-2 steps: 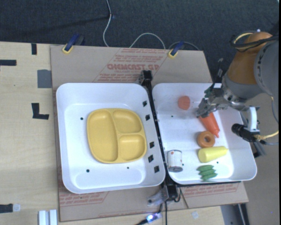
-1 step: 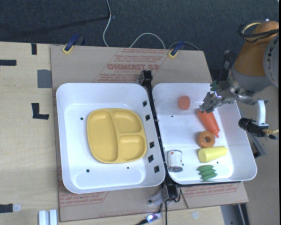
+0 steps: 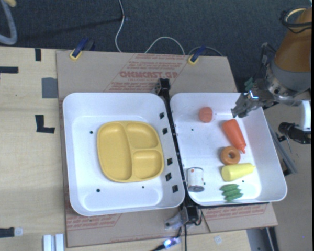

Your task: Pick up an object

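Bins sit side by side on a sheet of cardboard (image 3: 146, 75), and the claw (image 3: 243, 109) hangs over the far right part of the right bin (image 3: 267, 192), close to its rim. Nearest the claw is the carrot (image 3: 234, 134), its top end just below and a little left of the fingertips, the body slanting away down the bin; whether it touches them cannot be told. A small pink ball (image 3: 205, 114) lies to the claw's left, near but apart. Further down from the claw, past the carrot's lower end, is a brown ring like a doughnut (image 3: 230, 155), and just beyond that a pale yellow wedge (image 3: 236, 171) lying on its side. Below the wedge a small green piece (image 3: 231, 192) rests near the bin's front wall. Down and well to the left of the claw, by the bin's left wall, a little silver and white can (image 3: 194, 179) lies on its side. Furthest from the claw, the left bin (image 3: 78, 140) holds a yellow divided plate (image 3: 130, 150) with three sections. The claw's dark fingers point down and leftward, but they are too small and blurred to tell how far apart they stand, and nothing can be seen between them.
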`<state>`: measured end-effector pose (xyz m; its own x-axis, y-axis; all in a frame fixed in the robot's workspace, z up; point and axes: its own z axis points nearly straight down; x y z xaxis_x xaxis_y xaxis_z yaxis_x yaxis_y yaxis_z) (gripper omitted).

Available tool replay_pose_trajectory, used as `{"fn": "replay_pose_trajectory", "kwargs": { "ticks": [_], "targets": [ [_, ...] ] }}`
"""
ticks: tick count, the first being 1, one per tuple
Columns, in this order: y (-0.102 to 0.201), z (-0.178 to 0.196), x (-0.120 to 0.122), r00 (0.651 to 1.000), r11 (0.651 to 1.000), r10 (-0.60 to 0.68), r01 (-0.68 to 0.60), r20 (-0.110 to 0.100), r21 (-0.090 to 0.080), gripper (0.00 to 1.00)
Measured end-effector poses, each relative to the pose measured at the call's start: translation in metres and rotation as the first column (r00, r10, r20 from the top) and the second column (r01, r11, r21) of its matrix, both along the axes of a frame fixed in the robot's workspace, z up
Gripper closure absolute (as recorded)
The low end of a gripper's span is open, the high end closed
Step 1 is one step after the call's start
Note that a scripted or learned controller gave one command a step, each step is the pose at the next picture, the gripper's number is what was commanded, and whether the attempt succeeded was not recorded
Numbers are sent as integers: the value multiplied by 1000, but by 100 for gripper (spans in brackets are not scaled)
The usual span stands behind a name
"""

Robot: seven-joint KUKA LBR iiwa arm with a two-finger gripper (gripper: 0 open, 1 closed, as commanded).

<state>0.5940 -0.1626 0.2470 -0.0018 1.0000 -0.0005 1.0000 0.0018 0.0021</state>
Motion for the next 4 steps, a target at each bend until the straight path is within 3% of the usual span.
{"fn": "replay_pose_trajectory", "kwargs": {
  "ticks": [2, 4],
  "targets": [
    [108, 9, 19, 1000, 1000, 4, -4, -3, 1, 100],
    [205, -18, 23, 1000, 1000, 3, -3, -5, 0, 100]
  ]
}}
